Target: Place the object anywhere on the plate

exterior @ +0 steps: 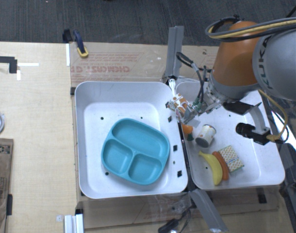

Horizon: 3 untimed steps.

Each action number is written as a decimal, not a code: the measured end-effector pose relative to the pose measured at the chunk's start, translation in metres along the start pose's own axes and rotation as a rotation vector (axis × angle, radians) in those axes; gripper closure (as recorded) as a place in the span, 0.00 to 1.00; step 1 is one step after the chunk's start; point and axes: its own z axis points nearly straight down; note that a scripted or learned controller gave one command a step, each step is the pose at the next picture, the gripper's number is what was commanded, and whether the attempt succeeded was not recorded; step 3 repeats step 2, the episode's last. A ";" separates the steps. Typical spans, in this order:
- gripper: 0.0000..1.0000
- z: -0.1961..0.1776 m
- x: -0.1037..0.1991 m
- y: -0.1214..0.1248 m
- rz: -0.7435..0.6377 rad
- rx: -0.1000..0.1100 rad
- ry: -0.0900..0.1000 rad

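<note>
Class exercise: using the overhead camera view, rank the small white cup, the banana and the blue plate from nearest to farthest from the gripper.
1. Small white cup, right bin, just below the gripper.
2. Banana, right bin, lower down beside the sausage.
3. Blue plate, left bin; its centre lies farthest, though its upper right rim comes closer.

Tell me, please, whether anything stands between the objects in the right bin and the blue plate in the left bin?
Only the two bins' adjoining walls: the banana and cup lie right of them, the blue plate left. The plate's compartments hold nothing visible.
</note>
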 end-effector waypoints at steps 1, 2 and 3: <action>1.00 0.000 0.046 -0.012 -0.441 0.000 0.001; 0.00 0.000 0.046 -0.012 -0.441 0.000 0.001; 0.00 0.000 0.046 -0.012 -0.441 0.000 0.001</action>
